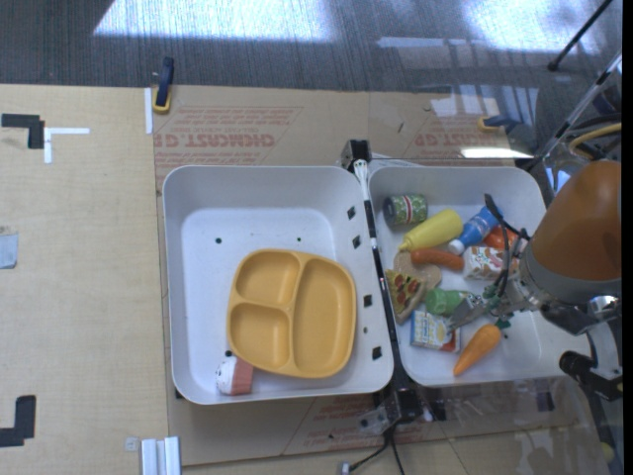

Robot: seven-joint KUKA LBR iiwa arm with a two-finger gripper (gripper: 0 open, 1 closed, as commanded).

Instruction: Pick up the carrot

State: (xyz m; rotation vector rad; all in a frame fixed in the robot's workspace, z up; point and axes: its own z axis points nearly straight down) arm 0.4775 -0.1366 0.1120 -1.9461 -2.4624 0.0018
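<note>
We see two glossy white bins (188, 265), the left holding a smooth yellow three-part tray (293, 312), the right crowded with toy food, where our claw (484, 311), its grip hidden, hangs just above the tapered orange carrot (478, 348) at lower right.

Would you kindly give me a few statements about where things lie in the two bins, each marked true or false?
1. The carrot lies in the right bin. True.
2. The yellow tray sits in the right bin. False: it sits in the left bin.
3. The green can lies near the right bin's far edge. True.
4. The carrot rests on the yellow tray. False: it lies on the right bin's floor, near the gripper.
</note>
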